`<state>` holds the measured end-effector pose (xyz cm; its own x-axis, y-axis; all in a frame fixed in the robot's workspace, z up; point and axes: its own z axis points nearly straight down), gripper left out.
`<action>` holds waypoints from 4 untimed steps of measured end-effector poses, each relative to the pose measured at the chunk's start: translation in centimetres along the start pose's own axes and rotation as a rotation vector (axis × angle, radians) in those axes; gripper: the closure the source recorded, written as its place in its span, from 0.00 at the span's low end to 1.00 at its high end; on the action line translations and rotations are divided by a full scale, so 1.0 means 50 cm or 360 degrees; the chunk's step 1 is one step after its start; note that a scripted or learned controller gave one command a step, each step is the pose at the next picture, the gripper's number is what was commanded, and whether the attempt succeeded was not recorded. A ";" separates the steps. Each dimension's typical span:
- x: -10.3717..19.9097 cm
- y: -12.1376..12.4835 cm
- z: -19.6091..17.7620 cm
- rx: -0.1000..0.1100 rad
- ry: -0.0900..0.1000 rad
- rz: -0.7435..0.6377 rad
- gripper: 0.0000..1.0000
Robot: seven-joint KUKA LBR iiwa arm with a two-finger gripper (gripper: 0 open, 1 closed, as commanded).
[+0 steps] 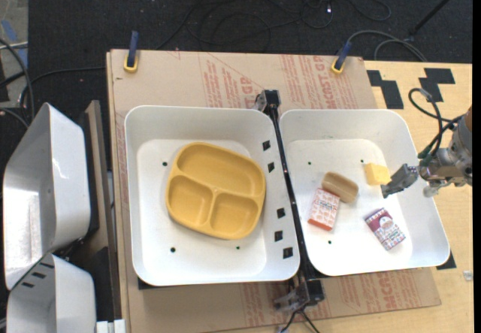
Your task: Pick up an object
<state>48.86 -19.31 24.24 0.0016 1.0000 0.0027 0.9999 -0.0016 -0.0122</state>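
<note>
The hand [396,181] is hovering over the right bin's [421,241] right edge; whether it is open or closed, I cannot tell. A yellow block [376,173] is lying just beside it.

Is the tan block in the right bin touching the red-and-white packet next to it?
Cannot tell. In the camera view the tan block sits just above the red-and-white packet; their edges meet or nearly meet, with no plain gap or contact.
</note>
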 end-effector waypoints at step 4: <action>-0.025 0.000 0.293 -0.0034 -0.0018 0.0006 0.00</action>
<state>48.68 -20.51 9.59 0.0051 0.9999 -0.0089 0.9999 -0.0050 0.0092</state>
